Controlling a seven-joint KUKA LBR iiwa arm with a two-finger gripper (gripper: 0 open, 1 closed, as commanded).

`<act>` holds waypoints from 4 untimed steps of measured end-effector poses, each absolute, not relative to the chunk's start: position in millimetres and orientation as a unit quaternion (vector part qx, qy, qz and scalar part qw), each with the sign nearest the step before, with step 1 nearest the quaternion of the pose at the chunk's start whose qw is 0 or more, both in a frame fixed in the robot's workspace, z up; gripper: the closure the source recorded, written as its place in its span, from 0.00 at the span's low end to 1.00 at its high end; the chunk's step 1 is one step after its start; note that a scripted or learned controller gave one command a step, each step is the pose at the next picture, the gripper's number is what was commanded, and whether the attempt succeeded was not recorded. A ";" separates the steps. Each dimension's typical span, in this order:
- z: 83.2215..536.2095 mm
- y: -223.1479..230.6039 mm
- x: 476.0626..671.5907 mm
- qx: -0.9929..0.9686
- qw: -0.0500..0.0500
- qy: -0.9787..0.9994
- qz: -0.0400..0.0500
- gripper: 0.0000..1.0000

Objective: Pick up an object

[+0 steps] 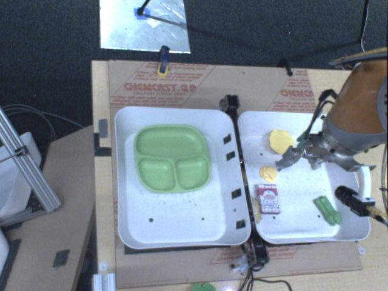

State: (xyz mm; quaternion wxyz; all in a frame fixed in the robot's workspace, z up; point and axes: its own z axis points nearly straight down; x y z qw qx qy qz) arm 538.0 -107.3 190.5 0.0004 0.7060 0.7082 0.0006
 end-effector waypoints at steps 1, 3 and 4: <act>79.3 -96.6 541.6 0.706 0.000 0.708 0.000 0.00; 83.7 -96.5 526.5 0.708 -0.002 0.707 -0.001 0.00; 85.0 -93.6 568.6 0.705 0.002 0.709 0.002 0.00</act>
